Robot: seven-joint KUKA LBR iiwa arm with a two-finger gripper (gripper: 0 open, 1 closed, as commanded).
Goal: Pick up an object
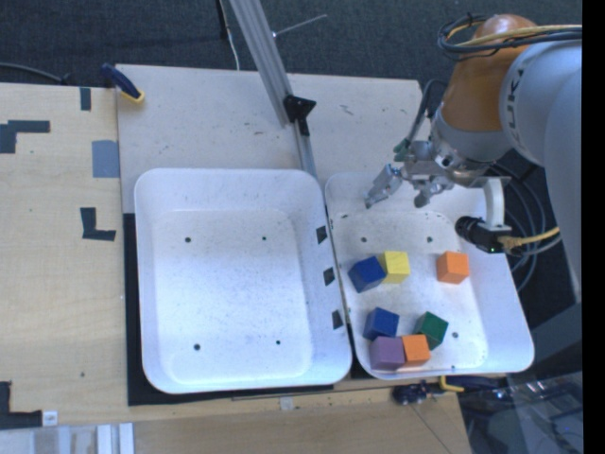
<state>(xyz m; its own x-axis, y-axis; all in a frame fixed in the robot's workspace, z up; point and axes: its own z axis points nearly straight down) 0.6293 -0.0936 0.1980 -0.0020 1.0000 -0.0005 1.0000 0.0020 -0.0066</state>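
White plastic makes up both bins: the left bin (156,253) is the larger open floor, and the right bin (501,339) touches it along their shared rims. The grey arm (529,83) with its orange band enters from about two o'clock. Its gripper (406,189) hangs over the right bin's twelve o'clock edge, fingers spread apart with nothing between them. Open floor lies just below it and along the three o'clock wall. Seven cubes sit in that bin: two blue, two orange, one yellow, one green, one purple. A blue cube (367,273) touches the yellow cube (397,266) near centre; an orange cube (453,267) stands apart toward three o'clock. At six o'clock cluster the second blue cube (382,323), green cube (432,329), purple cube (387,352) and second orange cube (416,349).
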